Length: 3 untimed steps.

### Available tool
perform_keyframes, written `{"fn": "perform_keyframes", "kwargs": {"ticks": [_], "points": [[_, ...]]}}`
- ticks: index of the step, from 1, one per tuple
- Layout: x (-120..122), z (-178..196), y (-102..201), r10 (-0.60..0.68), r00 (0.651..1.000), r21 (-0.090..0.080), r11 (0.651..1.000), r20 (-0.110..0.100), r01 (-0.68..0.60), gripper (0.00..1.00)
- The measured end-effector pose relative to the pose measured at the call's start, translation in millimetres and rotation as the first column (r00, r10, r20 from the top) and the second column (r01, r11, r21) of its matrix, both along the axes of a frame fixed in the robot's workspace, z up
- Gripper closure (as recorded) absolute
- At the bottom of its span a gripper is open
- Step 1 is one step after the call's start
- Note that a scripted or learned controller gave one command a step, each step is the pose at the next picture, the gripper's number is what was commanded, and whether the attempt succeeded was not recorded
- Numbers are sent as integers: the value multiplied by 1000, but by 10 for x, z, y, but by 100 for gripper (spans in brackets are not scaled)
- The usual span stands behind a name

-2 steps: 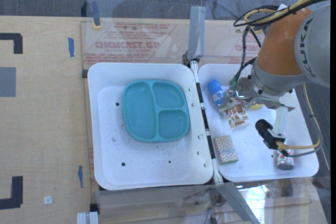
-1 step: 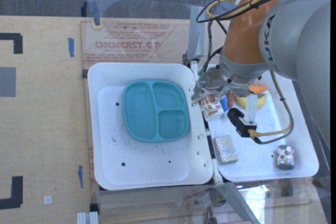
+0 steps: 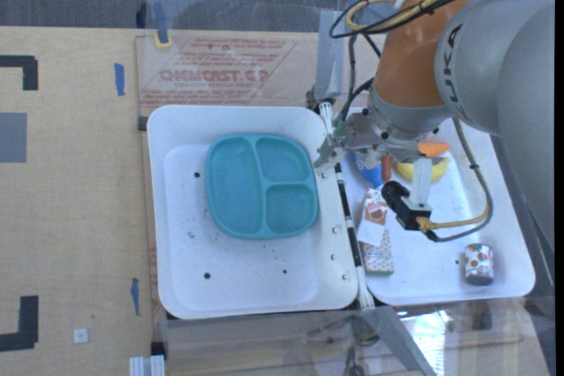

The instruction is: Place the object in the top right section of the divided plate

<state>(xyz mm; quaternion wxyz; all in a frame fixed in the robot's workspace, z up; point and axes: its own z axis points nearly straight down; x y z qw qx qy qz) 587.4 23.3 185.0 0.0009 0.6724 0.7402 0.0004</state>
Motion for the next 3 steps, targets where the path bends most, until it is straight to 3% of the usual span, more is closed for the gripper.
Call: {"fn": "perform_keyframes", "kwargs": {"ticks": [1,2,3], "points": [[9,105,3,1,1000,-1,1000,3,-1,100],[798,12,631,400,916,-2,916,3,-400,100],[799,-348,808,526,850,0,850,-1,-526,100]]}}
